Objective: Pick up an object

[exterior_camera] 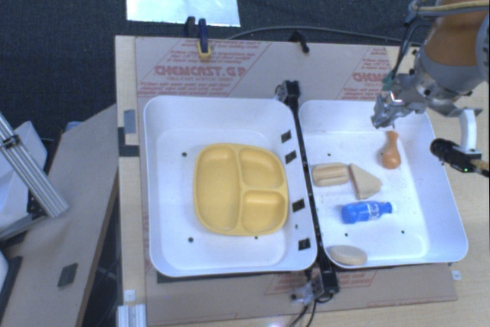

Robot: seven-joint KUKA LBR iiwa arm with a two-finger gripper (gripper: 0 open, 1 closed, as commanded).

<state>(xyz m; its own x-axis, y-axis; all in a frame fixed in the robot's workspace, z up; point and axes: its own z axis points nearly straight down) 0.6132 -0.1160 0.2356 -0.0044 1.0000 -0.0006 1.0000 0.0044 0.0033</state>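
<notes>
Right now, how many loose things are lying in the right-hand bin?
5: an orange pear-shaped piece at the back, a hotdog bun beside a sandwich wedge, a blue bottle, and a tan oval in front.

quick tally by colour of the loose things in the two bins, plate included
yellow: 1, the divided plate in the left bin
tan or beige: 3, the hot dog bun, the wedge, the oval piece
orange-tan: 1, the small pear-shaped piece
blue: 1, the bottle
total: 6
</notes>
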